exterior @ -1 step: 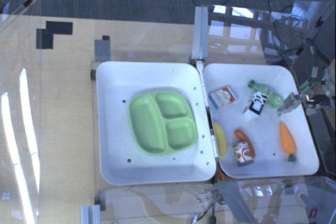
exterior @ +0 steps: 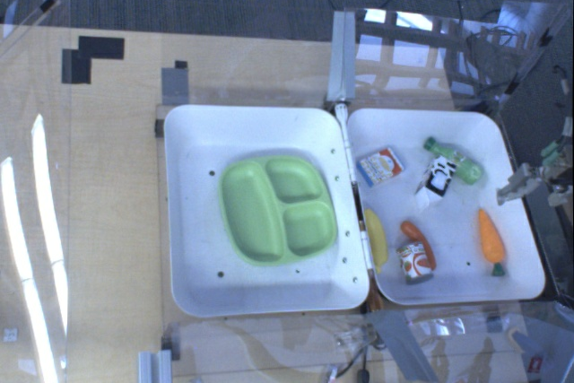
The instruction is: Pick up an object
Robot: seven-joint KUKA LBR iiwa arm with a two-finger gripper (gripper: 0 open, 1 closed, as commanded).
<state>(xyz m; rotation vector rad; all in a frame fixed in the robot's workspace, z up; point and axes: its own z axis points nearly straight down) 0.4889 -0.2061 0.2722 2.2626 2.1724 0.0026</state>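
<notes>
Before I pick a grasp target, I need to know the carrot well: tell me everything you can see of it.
The carrot is a small toy, smooth and plastic-looking, with an orange tapered body and a dark green stub at its lower end. It lies flat on the floor of the right bin, near the right wall, running roughly up and down in the view. It lies apart from the bin's other items. The gripper is above it in the view, at the bin's right edge, not touching it.

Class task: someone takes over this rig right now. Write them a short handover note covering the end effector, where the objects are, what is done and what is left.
End effector: at the right bin's right edge, nothing between its fingers.
Right bin: carrot, green bottle, milk carton, small box, can, banana.
Left bin: green divided tray.
Done: nothing picked.
Left: grasp one object; the carrot lies nearest.
</notes>
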